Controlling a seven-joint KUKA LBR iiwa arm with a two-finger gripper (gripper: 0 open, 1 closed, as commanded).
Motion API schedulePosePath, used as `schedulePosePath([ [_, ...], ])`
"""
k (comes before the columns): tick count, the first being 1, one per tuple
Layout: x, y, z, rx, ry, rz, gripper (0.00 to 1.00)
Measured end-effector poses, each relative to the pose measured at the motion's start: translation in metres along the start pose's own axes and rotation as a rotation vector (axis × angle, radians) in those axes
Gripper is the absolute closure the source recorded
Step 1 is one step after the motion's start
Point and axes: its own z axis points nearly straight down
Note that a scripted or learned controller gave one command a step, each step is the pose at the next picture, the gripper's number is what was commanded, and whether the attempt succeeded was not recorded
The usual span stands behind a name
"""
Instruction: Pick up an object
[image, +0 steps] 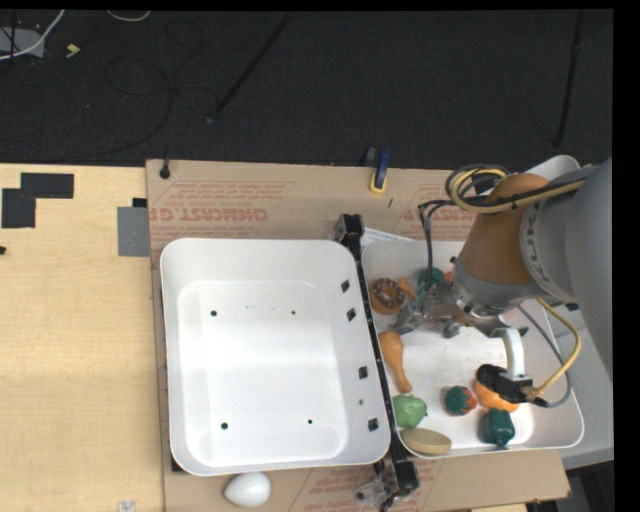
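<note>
Arm (520, 250) reaching into right bin (560, 425), jaws' state impossible to tell, poised near doughnut (388, 293) and carrot (394, 360).

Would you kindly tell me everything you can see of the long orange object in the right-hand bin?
The long orange object looks like a smooth plastic toy carrot, fatter at its upper end and tapering towards the lower right. It lies flat on the floor of the right bin, close along the left wall. Its lower tip comes near a green toy; whether they touch is unclear. The gripper sits apart, above it.
</note>
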Motion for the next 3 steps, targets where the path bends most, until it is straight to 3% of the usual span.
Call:
schedulePosePath([
  [1,0.025,0.045,0.001,0.004,0.001,0.0,0.0],
  [2,0.009,0.058,0.001,0.005,0.001,0.002,0.0],
  [3,-0.03,0.058,0.0,0.005,-0.001,0.004,0.0],
])
